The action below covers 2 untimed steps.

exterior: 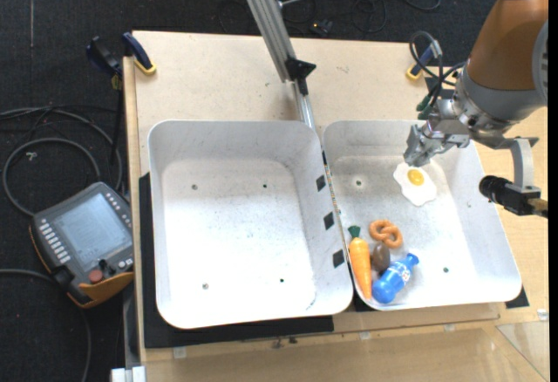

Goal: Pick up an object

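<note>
Pincer [420,153] sits low in the right bin [488,271], right at the upper edge of the fried-egg toy [416,183]. I can't tell how wide it's open or whether it has anything. Carrot [359,263], pretzel [386,233] and blue bottle [392,277] are clustered near the bin's front-left corner, well apart from it. Looks like the approach step on the egg. Next I'd want a straight descent centred on it, then close.

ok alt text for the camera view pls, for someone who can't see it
The robot arm's gripper hangs just above a toy fried egg in the right bin. Nearer the front of that bin lie a carrot, a pretzel and a blue bottle. The left bin sits beside it.
</note>
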{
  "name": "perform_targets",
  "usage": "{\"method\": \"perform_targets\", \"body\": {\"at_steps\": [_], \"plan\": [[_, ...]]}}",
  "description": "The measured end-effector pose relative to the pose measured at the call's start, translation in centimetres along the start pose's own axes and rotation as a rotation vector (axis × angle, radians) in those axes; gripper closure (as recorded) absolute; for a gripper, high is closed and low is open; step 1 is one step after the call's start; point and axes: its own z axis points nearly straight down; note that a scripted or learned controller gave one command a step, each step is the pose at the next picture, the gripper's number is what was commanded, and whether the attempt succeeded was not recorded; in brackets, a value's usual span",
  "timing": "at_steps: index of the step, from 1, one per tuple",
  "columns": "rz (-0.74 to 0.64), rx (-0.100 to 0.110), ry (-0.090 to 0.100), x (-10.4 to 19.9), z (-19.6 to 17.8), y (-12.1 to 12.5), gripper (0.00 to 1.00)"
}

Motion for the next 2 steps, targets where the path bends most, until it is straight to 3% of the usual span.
{"method": "perform_targets", "body": {"at_steps": [2], "plan": [[-0.005,0.008,0.004,10.3,0.2,-3.7,1.00]]}}
